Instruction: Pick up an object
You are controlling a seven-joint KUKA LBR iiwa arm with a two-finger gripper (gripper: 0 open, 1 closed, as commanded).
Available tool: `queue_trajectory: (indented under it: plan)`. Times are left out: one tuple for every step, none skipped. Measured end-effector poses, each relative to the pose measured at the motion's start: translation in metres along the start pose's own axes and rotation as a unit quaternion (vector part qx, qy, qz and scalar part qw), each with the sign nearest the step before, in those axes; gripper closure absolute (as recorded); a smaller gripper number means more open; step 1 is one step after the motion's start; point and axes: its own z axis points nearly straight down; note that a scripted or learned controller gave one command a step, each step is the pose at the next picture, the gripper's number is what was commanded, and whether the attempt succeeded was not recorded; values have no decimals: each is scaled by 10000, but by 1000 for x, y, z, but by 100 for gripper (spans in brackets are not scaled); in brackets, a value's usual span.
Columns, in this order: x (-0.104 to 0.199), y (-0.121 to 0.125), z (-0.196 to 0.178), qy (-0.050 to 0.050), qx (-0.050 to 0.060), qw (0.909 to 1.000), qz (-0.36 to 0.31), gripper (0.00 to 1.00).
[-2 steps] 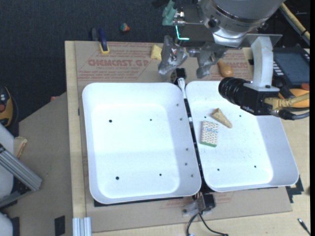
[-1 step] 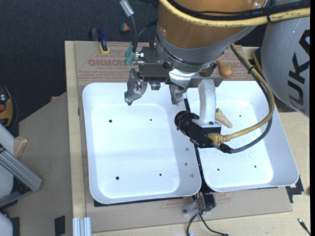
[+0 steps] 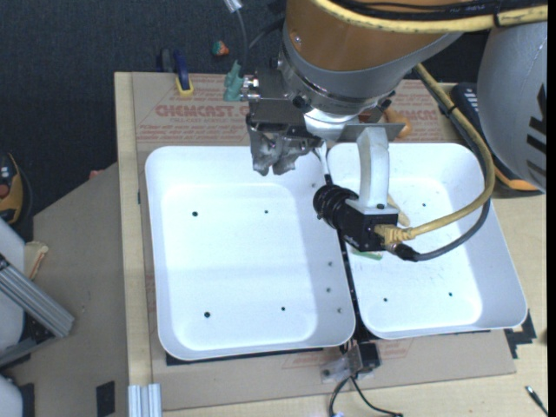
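Over left bin's [image 3: 174,233] far right corner, gripper [image 3: 276,162] hangs, grip state can't tell; no obj visible to judge handling.

Left bin [image 3: 234,259] floor bare and open, arm [image 3: 373,24] and yellow cable [image 3: 452,220] crowding right bin [image 3: 443,276]

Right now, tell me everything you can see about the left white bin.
The left bin is a shallow white tray, plastic by its look, with rounded corners and a raised rim. Small dark dots mark its floor. It lies flat on a tan board printed with red lettering, its right rim against the right bin. The gripper hangs over its far right corner.
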Motion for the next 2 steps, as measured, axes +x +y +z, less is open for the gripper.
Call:
queue_trajectory:
  plan:
    - [-91, 1, -70, -1, -42, 10000, 66, 100]
    - [-85, 0, -65, -7, 10, 10000, 13, 0]
